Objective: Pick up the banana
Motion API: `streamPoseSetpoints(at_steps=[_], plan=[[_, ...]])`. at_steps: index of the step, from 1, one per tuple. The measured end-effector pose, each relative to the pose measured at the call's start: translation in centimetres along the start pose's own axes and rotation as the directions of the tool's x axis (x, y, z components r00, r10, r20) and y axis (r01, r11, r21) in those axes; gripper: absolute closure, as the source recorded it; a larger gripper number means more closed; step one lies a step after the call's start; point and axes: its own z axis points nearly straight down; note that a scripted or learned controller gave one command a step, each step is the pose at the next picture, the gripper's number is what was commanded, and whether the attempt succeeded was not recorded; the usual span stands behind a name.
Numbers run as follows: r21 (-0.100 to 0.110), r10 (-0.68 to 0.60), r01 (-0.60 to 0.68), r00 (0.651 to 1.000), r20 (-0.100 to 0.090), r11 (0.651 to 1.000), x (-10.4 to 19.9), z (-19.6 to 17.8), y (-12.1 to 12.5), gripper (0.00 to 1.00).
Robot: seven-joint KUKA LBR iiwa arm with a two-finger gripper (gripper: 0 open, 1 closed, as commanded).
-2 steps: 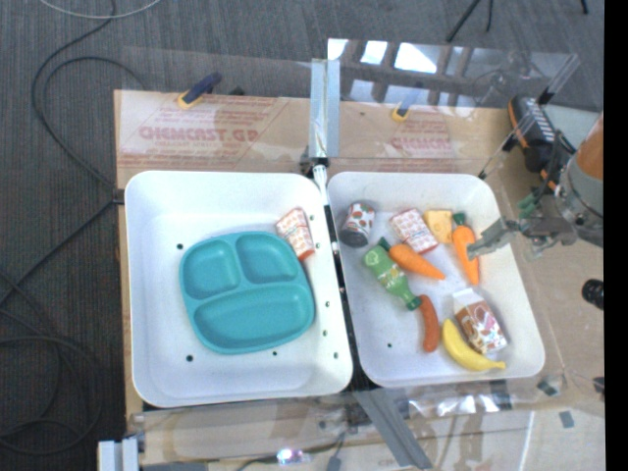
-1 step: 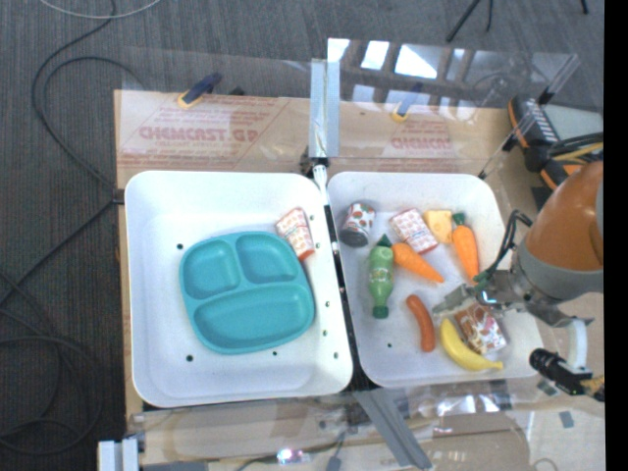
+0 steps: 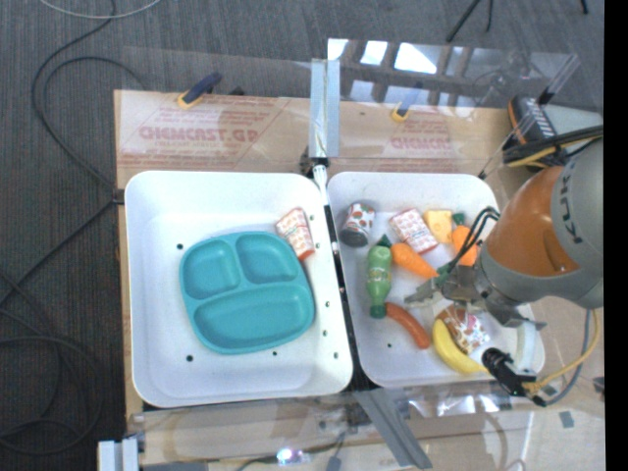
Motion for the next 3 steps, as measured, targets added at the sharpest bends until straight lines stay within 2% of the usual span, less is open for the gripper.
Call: streamPoseSetpoints(at_steps=[1,2,3], plan=[[0.019,-0.193,0.194,0.981,-0.023,0.981,-2.9,0.8,0.2,0.00],[0.028,-0.486,0.487,0.873,-0.037,0.873,-7.1,-2.6,0.5,0.00],[0.019,-0.346,0.346,0.938,-0.020,0.938,-1.2,0.8,-0.3,0.00]])
